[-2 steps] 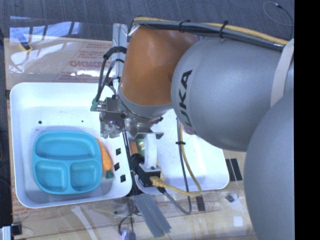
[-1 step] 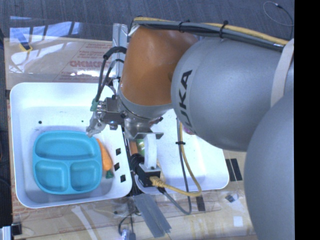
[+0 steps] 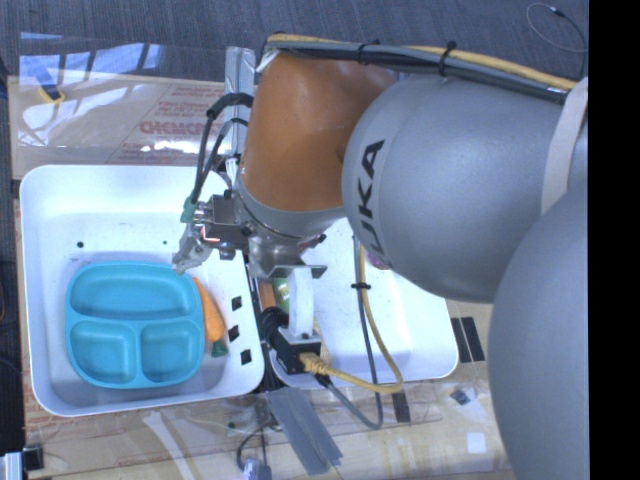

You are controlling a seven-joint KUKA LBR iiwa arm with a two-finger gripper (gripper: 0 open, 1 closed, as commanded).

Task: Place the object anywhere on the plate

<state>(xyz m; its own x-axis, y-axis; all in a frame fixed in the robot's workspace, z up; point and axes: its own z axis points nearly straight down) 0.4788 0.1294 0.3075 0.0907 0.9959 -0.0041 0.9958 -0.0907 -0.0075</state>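
Grey KUKA arm [image 3: 450, 168] looms closest to the lens, filling the right and centre of the view, w/ its orange band [image 3: 295, 133] just above the wrist and black lettering on the grey shell. Cables run along its top edge, and a yellow cable [image 3: 345, 376] loops down below the wrist toward the bench front. Wrist hangs over the divide between the two white bins; gripper [image 3: 192, 253] sits at the left bin's [image 3: 45, 268] upper-middle, just above the top right corner of the plate. Can't tell if it's spread or closed, since the wrist hardware and cabling block that area, and nothing can be seen clamped in it. Blue plate [image 3: 130, 323], a three-compartment tray, lies flat in the left bin's lower half, all compartments bare. Orange carrot-like object [image 3: 212, 316] w/ a green tip lies just beside the plate's right edge, touching or nearly touching the rim, on the bin floor, not on the plate. Right bin [image 3: 425, 343] is mostly hidden under the arm; only its lower part shows. Bench behind the bins carries a clear sheet w/ red print [image 3: 175, 123].
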